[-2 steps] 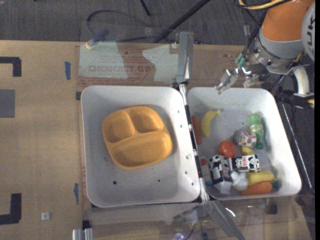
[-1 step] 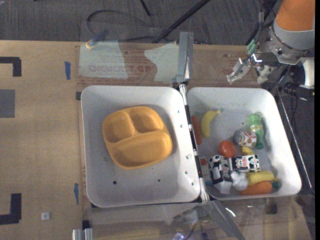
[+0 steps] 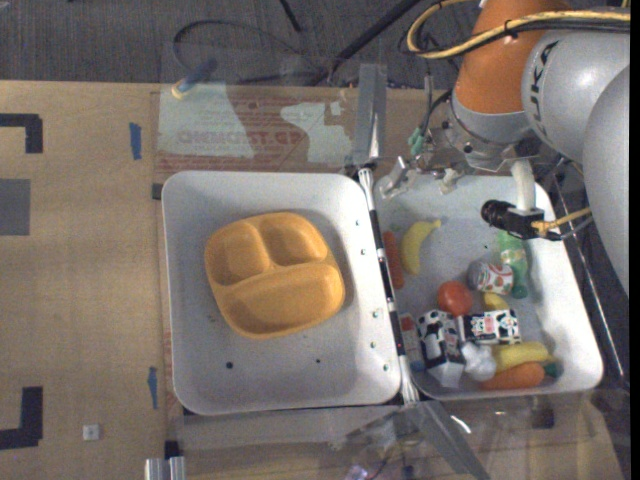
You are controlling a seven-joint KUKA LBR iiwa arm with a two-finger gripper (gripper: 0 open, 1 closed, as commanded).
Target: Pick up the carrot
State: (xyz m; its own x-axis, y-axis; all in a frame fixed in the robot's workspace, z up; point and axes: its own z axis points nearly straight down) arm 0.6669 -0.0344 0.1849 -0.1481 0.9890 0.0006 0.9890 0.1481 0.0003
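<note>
Above right bin [image 3: 585, 353] far rim: gripper [image 3: 425, 171] open, empty | carrot [image 3: 515, 376] at near rim | descend along its length

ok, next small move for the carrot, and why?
Probably carry the gripper across the right bin toward its near wall. It sits over the far left corner, while what looks like the carrot lies by the near wall.

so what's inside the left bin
The left bin holds one thing: a yellow divided plate with three compartments and nothing showing in them. A few dark specks dot the bin floor. Whatever lies under the plate is covered.
</note>
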